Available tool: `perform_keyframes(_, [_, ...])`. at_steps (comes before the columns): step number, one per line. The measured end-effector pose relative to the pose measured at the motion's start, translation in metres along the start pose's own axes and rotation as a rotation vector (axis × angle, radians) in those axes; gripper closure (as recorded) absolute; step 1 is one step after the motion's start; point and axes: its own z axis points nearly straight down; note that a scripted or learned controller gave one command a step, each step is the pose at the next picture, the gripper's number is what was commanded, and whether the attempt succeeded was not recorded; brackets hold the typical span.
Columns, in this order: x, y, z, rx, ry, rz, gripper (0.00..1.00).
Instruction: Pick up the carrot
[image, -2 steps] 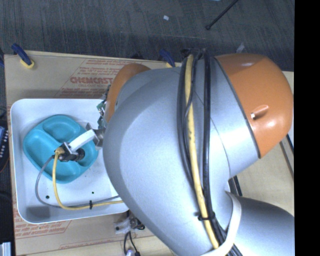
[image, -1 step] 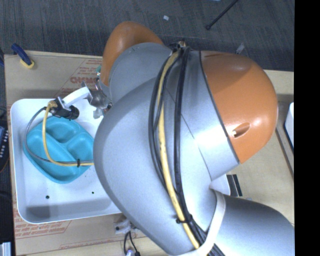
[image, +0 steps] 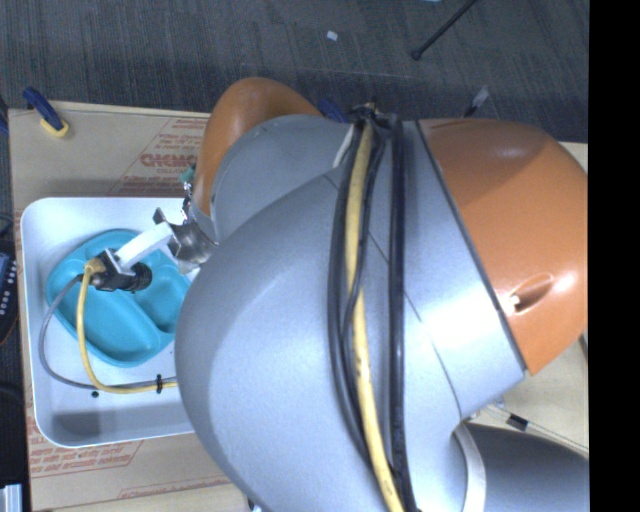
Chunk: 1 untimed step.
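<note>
Overall, the view is dominated by the grey arm, which reaches in from the right and is spread across the greater part of the bench. Its orange band is noted at the upper right. A second orange section is seen at the top centre, behind the grey casing. A cable bundle of yellow and black lines is routed along the upper face of the arm.

The white left bin is observed at the left of the view, set on the bench's brown, cardboard-like surface, which is printed with red lettering. The bin's right side is covered by the arm. A bright blue, dish-shaped item is recorded lying on the floor of this bin, toward its upper middle.

The end effector is seen in part, as a metallic section emerging from under the arm at the blue item's upper right edge, over the left bin. Whether it is apart, together or clamped on anything cannot be told, since its working end is hidden.

The position of the carrot cannot be determined, as everything to the right of the blue item is concealed beneath the arm.

A small blue clamp with a yellow tip is noted at the bench's upper left edge. Dark carpet is seen beyond the bench.
</note>
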Motion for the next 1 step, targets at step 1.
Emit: perform_keyframes(1, [-0.0184,0.0157,0.0845,0.003,-0.002,0.109,0.0])
